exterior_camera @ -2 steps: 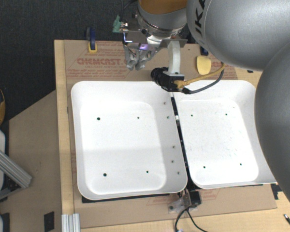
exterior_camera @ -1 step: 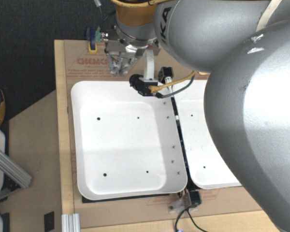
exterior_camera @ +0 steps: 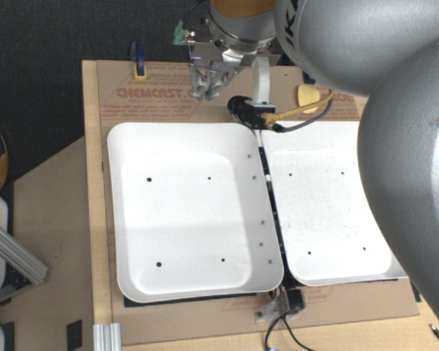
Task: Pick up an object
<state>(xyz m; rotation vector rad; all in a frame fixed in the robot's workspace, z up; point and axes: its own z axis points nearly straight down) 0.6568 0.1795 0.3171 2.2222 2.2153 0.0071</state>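
Note:
My gripper (exterior_camera: 208,85) hangs under the orange wrist band, above the brown board just behind the back rim of the left bin (exterior_camera: 132,196). I see nothing held at its tip. The white floor of the left bin shows only small dark dots. The right bin (exterior_camera: 329,218) lies beside it, and the grey arm covers its right side. A pale yellow thing (exterior_camera: 307,93) sits on the board behind the right bin, partly hidden by the arm.
A blue and yellow clamp (exterior_camera: 139,61) stands at the board's back left edge. The two bins meet along a dark seam (exterior_camera: 271,203). A metal rail (exterior_camera: 14,251) lies at the left, off the bench.

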